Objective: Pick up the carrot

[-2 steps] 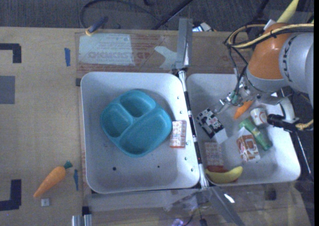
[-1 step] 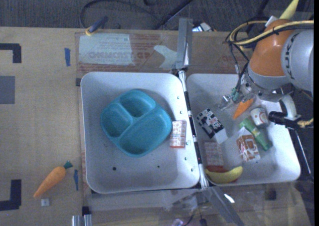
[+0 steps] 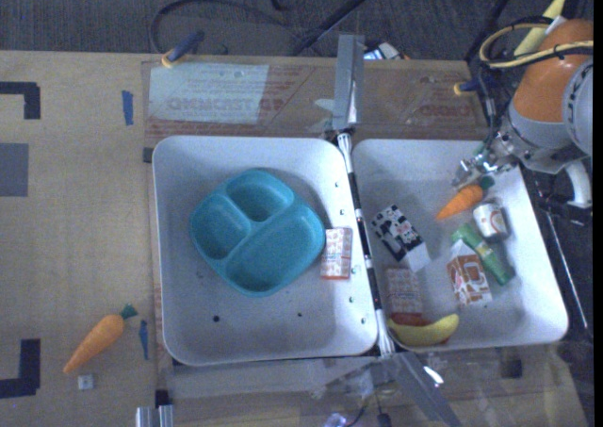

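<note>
An orange carrot [image 3: 459, 201] with a green top lies in the right bin [image 3: 546, 307], near its upper right part, its tip pointing left and down. My gripper [image 3: 479, 167] hangs just above and to the right of the carrot's green end, at the end of the grey arm with the orange band [image 3: 556, 67]. Whether it touches the carrot is unclear. A second carrot [image 3: 94, 341] lies outside the bins on the wooden bench at the lower left.
The right bin also holds a cow-patterned carton [image 3: 396, 232], a red-white box [image 3: 405, 291], a banana [image 3: 424, 329], an orange carton [image 3: 468, 280], a green item [image 3: 496, 263] and a white can [image 3: 490, 221]. The left bin [image 3: 179, 171] holds a blue divided plate [image 3: 258, 230] and a small packet [image 3: 336, 254].
</note>
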`<action>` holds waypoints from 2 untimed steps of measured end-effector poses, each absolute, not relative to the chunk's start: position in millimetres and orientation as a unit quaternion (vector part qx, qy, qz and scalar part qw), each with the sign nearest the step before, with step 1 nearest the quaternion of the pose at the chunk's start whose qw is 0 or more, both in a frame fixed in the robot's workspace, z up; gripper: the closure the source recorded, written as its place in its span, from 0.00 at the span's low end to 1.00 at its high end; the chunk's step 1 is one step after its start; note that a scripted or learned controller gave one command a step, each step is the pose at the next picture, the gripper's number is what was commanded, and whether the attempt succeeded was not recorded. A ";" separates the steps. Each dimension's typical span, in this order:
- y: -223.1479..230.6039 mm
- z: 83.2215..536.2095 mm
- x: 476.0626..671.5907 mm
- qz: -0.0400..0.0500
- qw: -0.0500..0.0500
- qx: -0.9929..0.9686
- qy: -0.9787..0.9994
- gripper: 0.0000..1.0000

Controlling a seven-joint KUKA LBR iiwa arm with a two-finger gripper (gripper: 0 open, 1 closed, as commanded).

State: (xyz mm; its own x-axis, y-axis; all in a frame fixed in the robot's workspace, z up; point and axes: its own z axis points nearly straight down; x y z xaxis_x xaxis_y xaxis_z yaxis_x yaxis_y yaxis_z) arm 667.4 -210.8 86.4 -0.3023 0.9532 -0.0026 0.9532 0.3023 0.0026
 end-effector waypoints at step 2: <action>-147.7 230.5 668.2 0.000 0.003 0.520 0.854 0.00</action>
